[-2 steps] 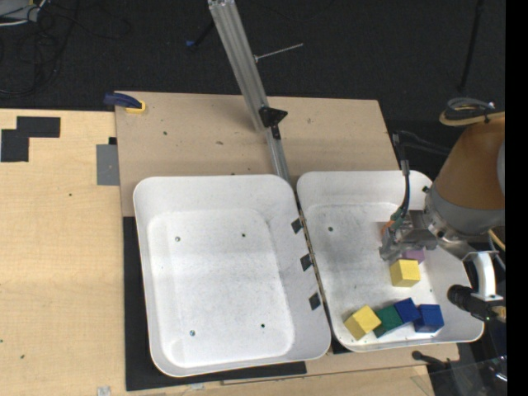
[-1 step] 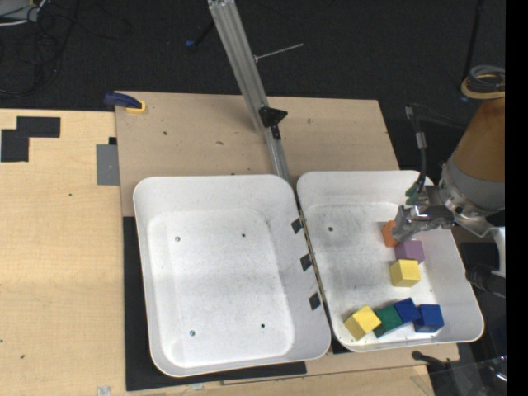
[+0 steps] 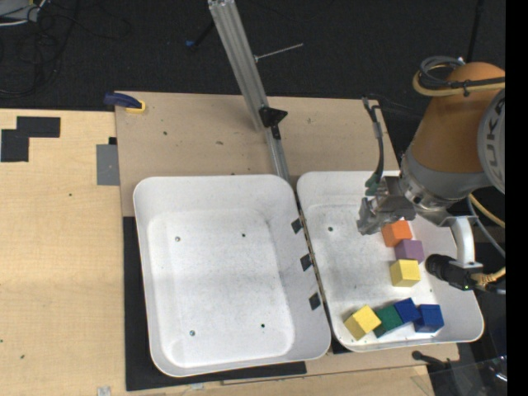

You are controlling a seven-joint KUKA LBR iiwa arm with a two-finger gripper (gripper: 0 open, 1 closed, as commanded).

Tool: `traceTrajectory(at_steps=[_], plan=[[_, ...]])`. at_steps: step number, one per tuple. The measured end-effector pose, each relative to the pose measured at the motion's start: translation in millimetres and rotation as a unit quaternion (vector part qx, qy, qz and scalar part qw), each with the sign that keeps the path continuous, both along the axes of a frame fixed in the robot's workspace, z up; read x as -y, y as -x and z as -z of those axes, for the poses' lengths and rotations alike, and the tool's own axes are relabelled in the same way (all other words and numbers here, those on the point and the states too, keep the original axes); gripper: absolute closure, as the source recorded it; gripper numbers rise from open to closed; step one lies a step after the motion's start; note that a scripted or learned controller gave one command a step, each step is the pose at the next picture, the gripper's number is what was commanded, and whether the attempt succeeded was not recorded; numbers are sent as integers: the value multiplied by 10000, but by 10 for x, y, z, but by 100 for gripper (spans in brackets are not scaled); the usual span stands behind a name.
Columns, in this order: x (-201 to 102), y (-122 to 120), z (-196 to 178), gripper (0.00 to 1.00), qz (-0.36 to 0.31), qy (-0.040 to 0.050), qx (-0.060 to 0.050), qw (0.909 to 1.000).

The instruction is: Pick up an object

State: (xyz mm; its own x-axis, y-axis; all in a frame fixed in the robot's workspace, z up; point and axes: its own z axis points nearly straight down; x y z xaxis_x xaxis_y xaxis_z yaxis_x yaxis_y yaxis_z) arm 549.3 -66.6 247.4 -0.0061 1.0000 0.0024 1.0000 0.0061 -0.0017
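Observation:
Several small blocks lie in the right bin (image 3: 346, 258). An orange block (image 3: 397, 231) sits just right of my gripper (image 3: 371, 219), with a purple block (image 3: 411, 250) and a yellow block (image 3: 404, 271) below it. Near the bin's front edge lie a yellow block (image 3: 360, 321), a green block (image 3: 386, 318) and two blue blocks (image 3: 407, 308) (image 3: 429, 317). My gripper hangs low over the right bin's middle, beside the orange block. I see nothing between its fingers.
The left bin (image 3: 219, 275) stands next to the right one, with black clips (image 3: 303, 261) along the shared edge. A slanted metal rail (image 3: 247, 73) rises behind the bins. The arm's grey and orange body (image 3: 450, 139) covers the right bin's back right corner.

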Motion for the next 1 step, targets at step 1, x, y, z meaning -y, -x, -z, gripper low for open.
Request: traceTrajectory(at_steps=[1], plan=[[-579,-215,1,100,0,2,0,10000]])
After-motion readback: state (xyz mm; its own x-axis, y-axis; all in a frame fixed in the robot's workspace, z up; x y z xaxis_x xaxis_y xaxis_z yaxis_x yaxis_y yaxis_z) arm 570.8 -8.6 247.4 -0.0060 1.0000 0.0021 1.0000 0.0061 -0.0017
